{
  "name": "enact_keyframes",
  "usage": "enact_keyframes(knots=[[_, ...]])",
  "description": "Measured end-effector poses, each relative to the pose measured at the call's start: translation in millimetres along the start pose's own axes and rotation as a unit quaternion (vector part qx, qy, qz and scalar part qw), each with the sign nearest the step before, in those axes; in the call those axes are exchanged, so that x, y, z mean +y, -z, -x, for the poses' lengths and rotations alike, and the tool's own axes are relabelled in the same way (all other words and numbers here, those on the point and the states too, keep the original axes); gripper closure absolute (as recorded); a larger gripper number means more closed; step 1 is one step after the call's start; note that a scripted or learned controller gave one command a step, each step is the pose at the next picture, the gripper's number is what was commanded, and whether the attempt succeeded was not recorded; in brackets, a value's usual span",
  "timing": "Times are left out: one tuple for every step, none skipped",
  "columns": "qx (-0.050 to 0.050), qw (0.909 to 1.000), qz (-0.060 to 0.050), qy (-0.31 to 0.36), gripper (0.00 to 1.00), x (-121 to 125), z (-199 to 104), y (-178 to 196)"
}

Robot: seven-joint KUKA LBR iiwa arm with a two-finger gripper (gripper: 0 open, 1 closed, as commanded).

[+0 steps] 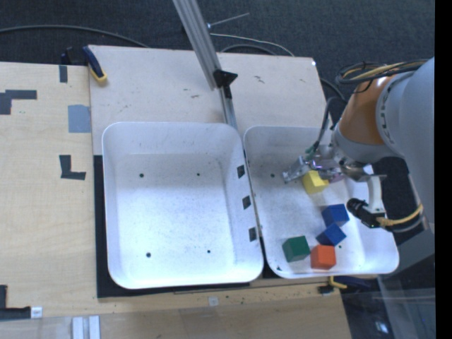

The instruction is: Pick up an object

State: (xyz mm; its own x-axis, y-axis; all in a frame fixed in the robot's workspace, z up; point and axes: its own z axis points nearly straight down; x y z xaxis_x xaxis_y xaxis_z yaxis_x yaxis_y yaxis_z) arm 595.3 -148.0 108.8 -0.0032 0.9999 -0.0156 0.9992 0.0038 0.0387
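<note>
A grey arm (402, 111) with an orange band reaches in from the right edge of the bench (42, 189), its upper links cut off by the frame, and bends down over the right bin (272, 154). The left bin (176, 203), the larger expanse of white, offers open floor from rim to rim. In the right bin, the far-left corner and the strip along the left wall are bare, while the objects crowd the near-right half.

The tool (316, 171) hangs low over the bin's middle, close to the far wall, with its metal parts jutting left; whether its fingers are apart or together is hard to make out, and it cannot be told. A yellow block (314, 183) sits directly under and touching the tool's outline, partly covered by it, so a grip cannot be confirmed.

Nearer the front rim, two blue blocks (333, 223) lie just beside each other. A green block (296, 248) and an orange block (323, 257) rest near the front-right corner, close together, both well apart from the tool.
</note>
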Motion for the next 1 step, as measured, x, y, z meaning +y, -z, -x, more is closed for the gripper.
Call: enact_keyframes(knots=[[0.003, 1.0000, -0.005, 0.000, 0.00, 9.6, 6.0, -2.2]])
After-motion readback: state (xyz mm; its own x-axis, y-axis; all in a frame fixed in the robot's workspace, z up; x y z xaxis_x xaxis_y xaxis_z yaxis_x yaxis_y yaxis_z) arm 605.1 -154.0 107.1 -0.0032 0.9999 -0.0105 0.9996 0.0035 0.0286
